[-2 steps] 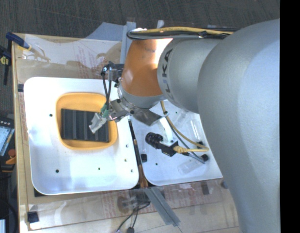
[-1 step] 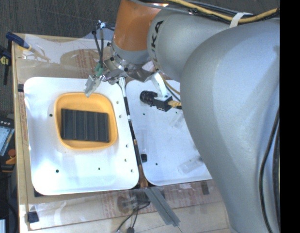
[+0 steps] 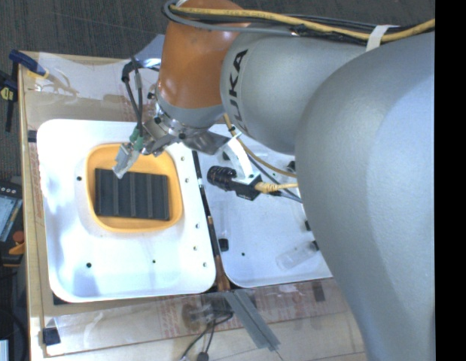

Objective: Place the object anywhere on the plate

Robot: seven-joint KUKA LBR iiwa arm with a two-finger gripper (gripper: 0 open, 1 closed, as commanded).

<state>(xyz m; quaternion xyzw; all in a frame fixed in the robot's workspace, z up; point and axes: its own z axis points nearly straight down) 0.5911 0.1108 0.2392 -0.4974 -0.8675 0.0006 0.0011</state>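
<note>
Dark ribbed slab [image 3: 135, 194]: lies flat on the yellow plate [image 3: 135, 222], roughly centred, long side running left-right, about 4 grooves across its top. Yellow rim shows on all sides of it.

Plate: sits in the left bin [image 3: 105, 269], in the upper half, nearer that bin's right wall than its left.

Tool [image 3: 126, 159]: hangs over the plate's upper-left corner, tip pointing down and left, right at the slab's upper-left corner. Cannot tell whether the tool is open or closed at this angle. Nothing seen gripped in it. Contact with slab or plate: cannot tell, the tip overlaps both in this view.

Arm [image 3: 353, 126]: comes in from the right, orange band [image 3: 191, 51] directly above the tool, grey bulk covering most of the right bin [image 3: 255, 265].

Right bin: 1 small clear item [image 3: 296, 258] near its lower right, too faint to identify.

Counter [image 3: 127, 318]: 2 white bins side by side, edges touching.
</note>
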